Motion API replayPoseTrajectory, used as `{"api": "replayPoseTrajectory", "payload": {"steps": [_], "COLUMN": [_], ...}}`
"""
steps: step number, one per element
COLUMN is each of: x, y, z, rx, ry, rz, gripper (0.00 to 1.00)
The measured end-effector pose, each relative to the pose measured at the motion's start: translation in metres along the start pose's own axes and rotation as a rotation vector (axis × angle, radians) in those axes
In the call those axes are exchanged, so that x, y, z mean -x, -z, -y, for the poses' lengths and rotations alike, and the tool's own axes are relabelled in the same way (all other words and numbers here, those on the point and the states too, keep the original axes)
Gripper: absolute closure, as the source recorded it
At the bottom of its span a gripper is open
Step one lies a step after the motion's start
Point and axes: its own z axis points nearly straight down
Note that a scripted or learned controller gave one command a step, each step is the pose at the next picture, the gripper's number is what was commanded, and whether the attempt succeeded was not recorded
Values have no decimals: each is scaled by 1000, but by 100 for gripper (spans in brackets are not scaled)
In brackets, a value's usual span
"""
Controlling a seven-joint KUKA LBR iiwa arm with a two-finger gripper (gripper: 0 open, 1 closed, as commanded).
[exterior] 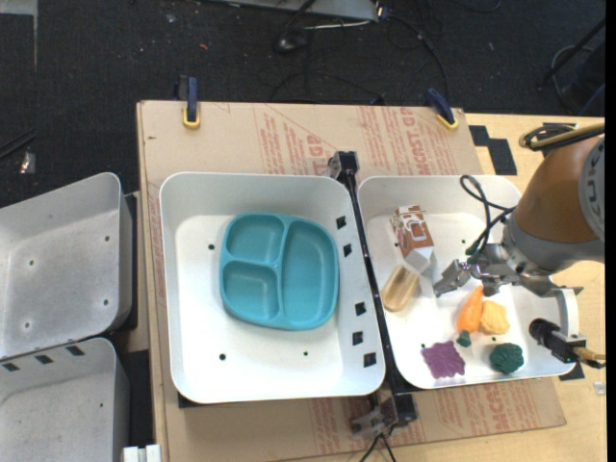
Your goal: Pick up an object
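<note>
My gripper (466,279) hangs low over the right bin (377,258), near its middle. Just below it lies an orange carrot (470,312), close to it or touching it; I cannot tell which. A yellow piece (495,318) rests against the carrot's right side. Left of the gripper lie a tan bread-like piece (400,289) and a brown and white carton (412,231). Purple grapes (443,359) and a green broccoli-like piece (506,357) sit near the bin's front wall. I see nothing lifted off the bin floor.
The left bin (183,258) holds a teal divided plate (281,269). A black divider (364,258) runs between the two bins. The grey and orange arm (563,210) covers the right bin's far right corner. White trays (58,258) lie off the bench at left.
</note>
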Motion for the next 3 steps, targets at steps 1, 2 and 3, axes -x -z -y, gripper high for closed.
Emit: {"api": "replayPoseTrajectory", "payload": {"steps": [1, 2, 3], "x": [0, -1, 8], "y": [-14, -4, 46], "z": [0, 0, -6], "rx": [2, 3, 4], "ry": [0, 0, 2], "rz": [1, 1, 2], "gripper": [0, 100, 100]}}
